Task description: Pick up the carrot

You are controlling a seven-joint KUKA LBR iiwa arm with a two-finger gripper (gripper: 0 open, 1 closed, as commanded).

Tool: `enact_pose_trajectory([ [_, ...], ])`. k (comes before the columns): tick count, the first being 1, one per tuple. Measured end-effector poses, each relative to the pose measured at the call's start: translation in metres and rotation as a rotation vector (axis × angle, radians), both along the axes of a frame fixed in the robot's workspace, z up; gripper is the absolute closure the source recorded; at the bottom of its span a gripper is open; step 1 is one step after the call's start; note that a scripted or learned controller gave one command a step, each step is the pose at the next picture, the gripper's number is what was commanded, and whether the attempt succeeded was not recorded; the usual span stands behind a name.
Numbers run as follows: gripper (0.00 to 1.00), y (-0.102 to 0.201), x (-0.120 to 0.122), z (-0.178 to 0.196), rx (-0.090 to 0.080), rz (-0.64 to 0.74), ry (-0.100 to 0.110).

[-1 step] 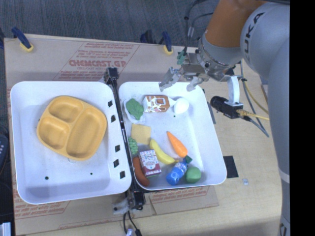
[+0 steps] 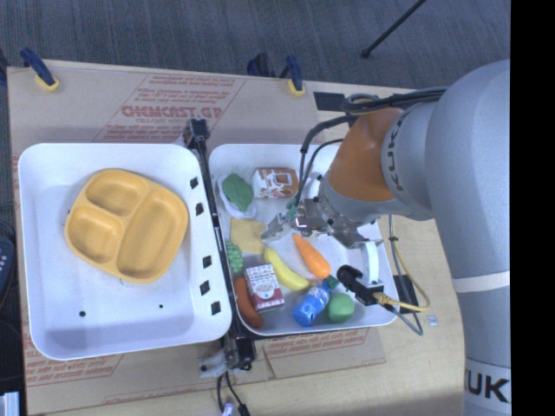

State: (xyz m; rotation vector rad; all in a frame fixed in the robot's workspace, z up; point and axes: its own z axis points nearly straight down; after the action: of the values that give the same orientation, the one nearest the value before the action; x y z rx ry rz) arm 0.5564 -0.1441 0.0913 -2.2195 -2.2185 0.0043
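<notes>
Orange carrot (image 2: pixel 310 256) lies in the right bin (image 2: pixel 381 319) toward the table's near-right corner, touching a yellow banana (image 2: pixel 286 269). Just above its far end sits the tool (image 2: pixel 290 224); whether it's wide or narrow, I cannot tell. Crowding could make it snag the banana instead.
</notes>
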Motion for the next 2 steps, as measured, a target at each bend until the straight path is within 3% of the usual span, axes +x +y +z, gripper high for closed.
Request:
enact_pose_trajectory([
  [1, 1.00, 0.0003, 0.0003, 0.0100, 0.000, 0.005, 0.002],
  [2, 0.00, 0.0004, 0.0002, 0.0099, 0.000, 0.005, 0.002],
])
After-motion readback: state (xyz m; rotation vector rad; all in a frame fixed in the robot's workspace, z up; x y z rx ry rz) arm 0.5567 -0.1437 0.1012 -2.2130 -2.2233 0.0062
